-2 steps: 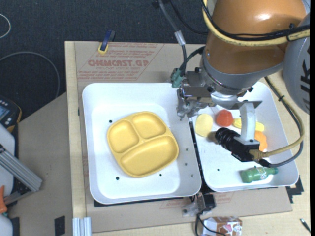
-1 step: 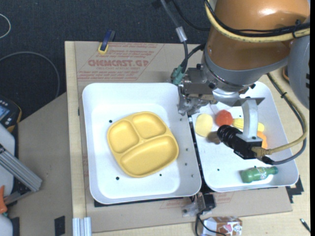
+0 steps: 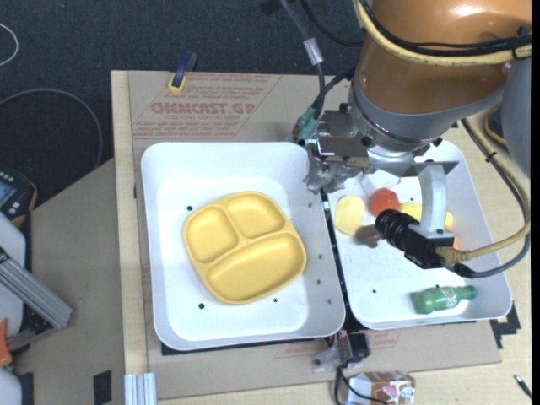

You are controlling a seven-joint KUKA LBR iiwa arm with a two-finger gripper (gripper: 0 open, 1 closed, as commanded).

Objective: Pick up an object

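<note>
Where the right bin (image 3: 371, 306) nears the camera, a green bottle (image 3: 442, 297) lies at five o'clock. Farther in, a yellow ball (image 3: 348, 213) and a red object (image 3: 385, 199) sit beneath the arm (image 3: 439, 49). A yellow divided tray (image 3: 245, 245) fills the left bin (image 3: 160, 192).

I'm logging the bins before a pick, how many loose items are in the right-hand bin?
4 visible: a yellow item and a red item near the top, a small brown piece just below them, and a green bottle at the lower edge. The arm may hide more.
</note>
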